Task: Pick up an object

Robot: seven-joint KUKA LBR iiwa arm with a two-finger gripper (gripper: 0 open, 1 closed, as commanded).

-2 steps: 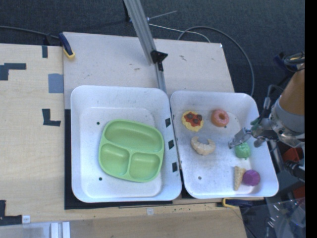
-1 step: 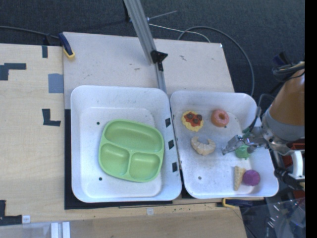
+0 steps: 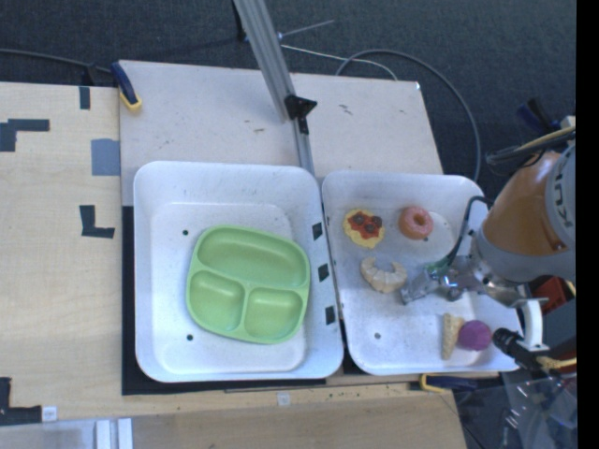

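Observation:
The right bin (image 3: 398,349) holds several toy foods. A small pizza slice (image 3: 364,227) and a pink donut (image 3: 416,222) lie near its far side. A beige croissant (image 3: 382,274) rests in the middle. An ice cream cone with a purple scoop (image 3: 465,335) lies near the front right corner. My gripper (image 3: 415,290) reaches in from the right and hangs low over the bin floor, just right of the croissant and close to its edge. Nothing is visibly held in it.
The left bin (image 3: 150,251) holds a green divided plate (image 3: 248,284). A grey metal pole (image 3: 271,54) slants down to the rim between the bins. The arm's orange band (image 3: 524,218) stands over the right bin's right wall.

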